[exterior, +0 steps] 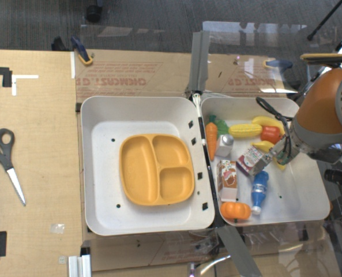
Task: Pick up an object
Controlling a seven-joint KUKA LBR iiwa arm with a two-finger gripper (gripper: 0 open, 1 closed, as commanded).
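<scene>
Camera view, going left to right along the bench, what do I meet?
Scissors → orange divided plate in the left bin → carrot → corn cob → red pepper → gripper at the right bin.

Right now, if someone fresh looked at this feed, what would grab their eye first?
Probably the yellow tray, sitting alone in the left bin. Next, the clutter of toy food in the right bin: corn, a carrot, a blue bottle and an orange at the near edge. The arm reaches in from the right over that bin, its gripper low by a small carton.
</scene>
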